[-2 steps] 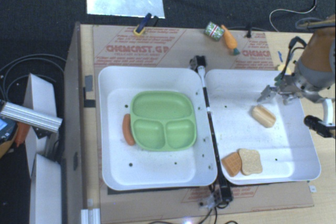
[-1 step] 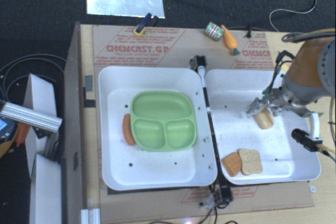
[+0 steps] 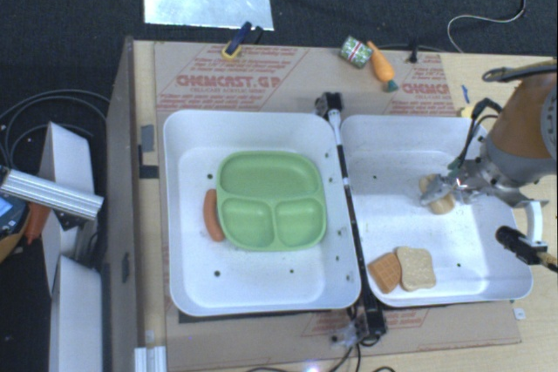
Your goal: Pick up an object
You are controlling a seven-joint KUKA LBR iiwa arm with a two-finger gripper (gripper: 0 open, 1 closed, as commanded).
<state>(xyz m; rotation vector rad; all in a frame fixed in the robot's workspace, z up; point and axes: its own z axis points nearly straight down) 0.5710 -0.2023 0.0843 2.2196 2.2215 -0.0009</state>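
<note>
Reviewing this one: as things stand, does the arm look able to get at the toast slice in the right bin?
Probably yes. The toast slice lies flat in the right bin, beside a cracker that touches it but does not cover it. The gripper is already down in that bin, with nothing over the toast.

Bench, cardboard-topped, bore two white bins side by side, left bin and right bin, with a small can and toy carrot behind them.
</note>
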